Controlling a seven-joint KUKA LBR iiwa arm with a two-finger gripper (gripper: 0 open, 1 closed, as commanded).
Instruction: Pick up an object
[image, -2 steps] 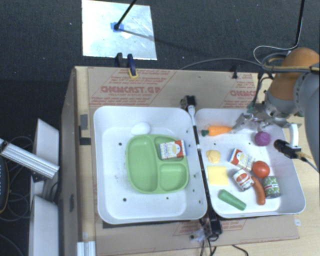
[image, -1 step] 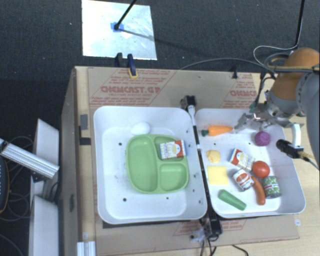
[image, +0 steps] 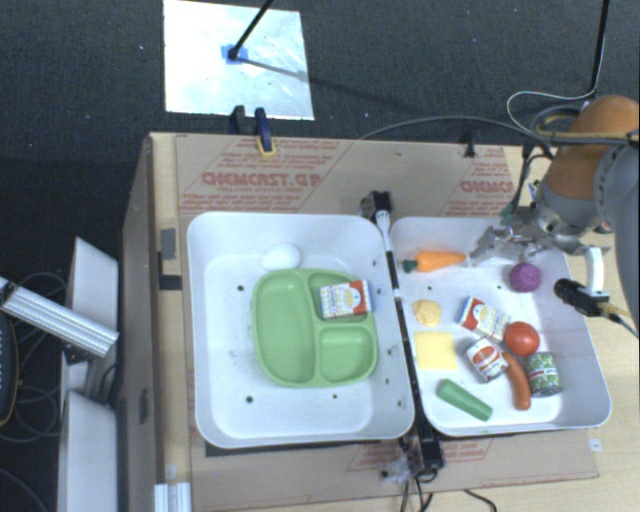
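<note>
Approach stage of a pick: the pincer (image: 497, 241) is shown lowered over the far part of the right bin (image: 598, 400), its metal fingers splayed apart with nothing seen between them; no object is held. The likeliest target is judged to be the toy carrot (image: 440, 261), lying just to the image-left of the fingertips and close to them, its green end pointing away from the pincer; contact between the two cannot be confirmed. A purple ball (image: 525, 275) lies just nearer the camera than the pincer, a little to the image-right; a yellow round piece (image: 427, 312), a red-and-white carton (image: 483, 318), a tomato (image: 521, 337), a small can (image: 486, 359), a sausage (image: 518, 384) and a green block (image: 463, 399) are spread farther toward the camera, well apart from the fingers. A green divided tray (image: 300, 335) bearing a small carton (image: 343, 298) is seen in the left bin (image: 215, 300), well to the image-left. The next move is judged to call for a short shift toward the carrot, the fingers being set astride its narrow body before closing; a grip along its length would probably slip.
</note>
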